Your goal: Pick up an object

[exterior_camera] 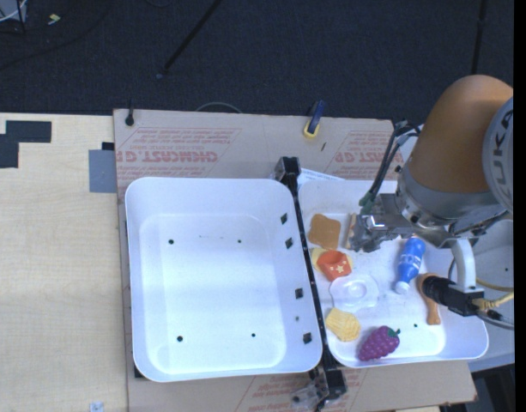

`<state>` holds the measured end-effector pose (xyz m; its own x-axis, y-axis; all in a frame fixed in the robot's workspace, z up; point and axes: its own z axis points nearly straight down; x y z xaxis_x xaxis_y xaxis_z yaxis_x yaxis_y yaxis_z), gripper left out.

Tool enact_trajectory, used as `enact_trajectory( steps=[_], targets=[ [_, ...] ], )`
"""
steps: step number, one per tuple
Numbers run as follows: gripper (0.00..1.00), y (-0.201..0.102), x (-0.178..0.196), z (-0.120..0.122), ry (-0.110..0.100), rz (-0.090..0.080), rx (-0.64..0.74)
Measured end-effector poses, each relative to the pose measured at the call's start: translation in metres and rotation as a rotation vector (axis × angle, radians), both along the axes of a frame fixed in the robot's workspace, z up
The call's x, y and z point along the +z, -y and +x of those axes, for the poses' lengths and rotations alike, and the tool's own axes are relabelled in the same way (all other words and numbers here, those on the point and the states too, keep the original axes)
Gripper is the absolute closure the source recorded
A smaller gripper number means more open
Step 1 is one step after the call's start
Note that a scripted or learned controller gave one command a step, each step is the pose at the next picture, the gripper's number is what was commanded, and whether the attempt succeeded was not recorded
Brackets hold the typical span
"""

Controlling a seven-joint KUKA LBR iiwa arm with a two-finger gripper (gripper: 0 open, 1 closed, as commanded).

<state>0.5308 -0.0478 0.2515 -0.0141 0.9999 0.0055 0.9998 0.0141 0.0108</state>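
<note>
The arm (460, 161) hides the tool (363, 233); its grip can't be told.

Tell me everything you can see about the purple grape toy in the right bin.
The purple grape toy is a small bunch of rounded bumps, plastic by its look, with a small green stem at its upper right end. It lies on its side on the floor of the right bin, near the front rim. A yellow bumpy toy sits just to its left, very close; whether they touch I cannot tell. The pincer is well away from it, farther back.
</note>
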Motion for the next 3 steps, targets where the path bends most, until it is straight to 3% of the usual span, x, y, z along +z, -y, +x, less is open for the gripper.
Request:
enact_trajectory(
  steps=[1, 2, 3],
  targets=[
    [1.00, 0.024, -0.033, -0.010, -0.016, -0.005, -0.016],
    [0.00, 0.023, -0.031, -0.010, -0.014, -0.005, -0.016],
    [0.00, 0.046, -0.169, 0.000, -0.012, -0.008, -0.017]
  ],
)
